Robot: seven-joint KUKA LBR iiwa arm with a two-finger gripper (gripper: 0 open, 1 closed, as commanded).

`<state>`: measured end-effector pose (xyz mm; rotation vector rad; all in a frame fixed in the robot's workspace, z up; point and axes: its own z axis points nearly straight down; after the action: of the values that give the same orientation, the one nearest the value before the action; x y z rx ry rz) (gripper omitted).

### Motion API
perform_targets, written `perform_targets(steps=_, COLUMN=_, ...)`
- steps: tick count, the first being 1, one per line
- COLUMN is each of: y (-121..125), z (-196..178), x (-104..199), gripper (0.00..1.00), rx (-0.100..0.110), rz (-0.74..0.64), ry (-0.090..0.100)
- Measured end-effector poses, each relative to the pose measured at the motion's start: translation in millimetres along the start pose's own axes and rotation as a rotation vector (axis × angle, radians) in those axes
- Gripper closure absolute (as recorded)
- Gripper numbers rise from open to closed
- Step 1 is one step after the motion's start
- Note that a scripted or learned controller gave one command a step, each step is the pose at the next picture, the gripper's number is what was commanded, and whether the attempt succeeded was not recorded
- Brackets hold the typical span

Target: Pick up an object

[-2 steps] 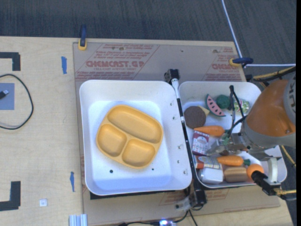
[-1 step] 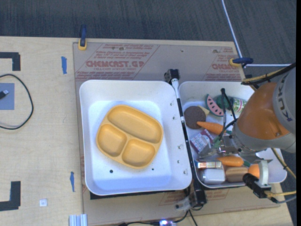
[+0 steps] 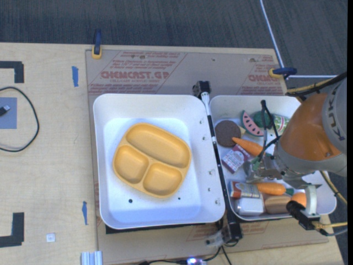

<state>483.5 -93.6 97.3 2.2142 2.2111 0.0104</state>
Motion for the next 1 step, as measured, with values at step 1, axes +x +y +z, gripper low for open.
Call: perform_targets(steps=1, y=18.9, z=-88.0, x=65.3, gripper=1.0, rx=0.01, rz=-0.004, ry=0.005)
